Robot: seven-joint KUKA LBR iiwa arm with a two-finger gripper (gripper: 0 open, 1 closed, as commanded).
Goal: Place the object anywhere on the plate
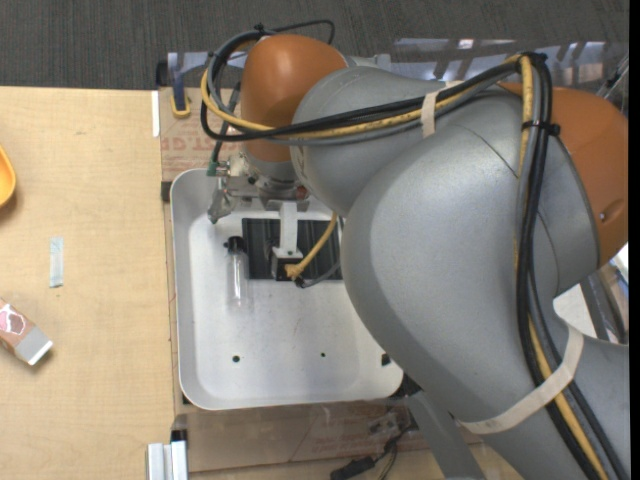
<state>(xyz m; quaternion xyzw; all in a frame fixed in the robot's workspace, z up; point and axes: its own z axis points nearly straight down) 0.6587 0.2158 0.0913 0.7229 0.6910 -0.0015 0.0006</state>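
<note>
White bin (200, 368): arm's hand (262, 251) low inside, near its back wall; a clear finger (236, 276) shows, grip state cannot be told. Wooden tabletop (90, 188) alongside.

Matt grey casing with a fine speckled finish on the arm (450, 248); smooth, glossy orange on the joint cap (285, 78). Rubbery-looking black and yellow cables (400, 118), bound with pale tape. Smooth white plastic in the bin (280, 368), faintly shiny. Pale wood-grain tabletop (90, 268), matt. Dark, rough carpet (300, 8) behind. Bare metal at the gripper (240, 258) mount.
</note>
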